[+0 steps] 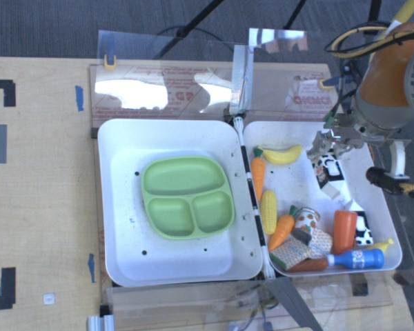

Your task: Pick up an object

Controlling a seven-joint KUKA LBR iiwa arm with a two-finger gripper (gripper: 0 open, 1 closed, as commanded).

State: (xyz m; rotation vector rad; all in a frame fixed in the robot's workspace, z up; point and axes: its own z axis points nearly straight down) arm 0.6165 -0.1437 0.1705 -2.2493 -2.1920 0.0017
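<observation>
1. Camera view, from above the worktop point(34, 185): two shallow white bins sit side by side, the left bin point(117, 150) and the right bin point(390, 250), their inner rims touching along the middle.
2. A green divided plate point(188, 196), with three compartments, lies in the centre of the left bin.
3. The grey arm with its orange band point(386, 67) reaches in from the right, its end effector point(328, 145) poised over the far part of the right bin; whether it is open or closed cannot be told from this angle.
4. A black-and-white packet point(329, 169) lies just below the end effector; whether the two touch is unclear.
5. A banana point(281, 154) rests near the far left corner of the right bin, with a carrot point(257, 174) just beside it along the left wall.
6. A corn cob point(269, 211) lies nearer the camera along the same wall, and a second carrot point(281, 231) leans beside it.
7. Along the near edge sit a blue bottle point(355, 259) on its side, an orange-red cup point(343, 231) and a small tin point(306, 219), crowded together.
</observation>
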